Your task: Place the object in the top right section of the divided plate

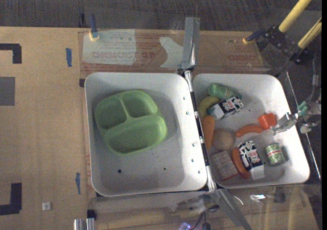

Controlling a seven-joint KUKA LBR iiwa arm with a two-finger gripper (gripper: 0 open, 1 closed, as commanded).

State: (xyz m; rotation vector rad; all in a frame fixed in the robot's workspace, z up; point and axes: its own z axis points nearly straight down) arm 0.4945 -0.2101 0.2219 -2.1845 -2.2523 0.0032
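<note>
A green divided plate [100, 121] lies in the left bin [148, 178], toward its upper left. It has two small sections along its far side and one large section nearer me. Its top right section [141, 104] holds nothing. The toy foods lie in the right bin [286, 91]: a green bottle [221, 90], a yellow banana [206, 104], a cow-print carton [231, 106], an orange carrot [208, 129], a brown potato [222, 139], an orange sausage [249, 130], a red pepper [266, 120], a second cow-print carton [250, 155] and a green can [274, 154].
A brown box [223, 165] and a hot dog [238, 161] lie at the right bin's near left. Metal clamps sit at the bins' far seam [190, 45], near seam [214, 206] and right rim [296, 121]. Yellow poles [304, 1] stand at the far right.
</note>
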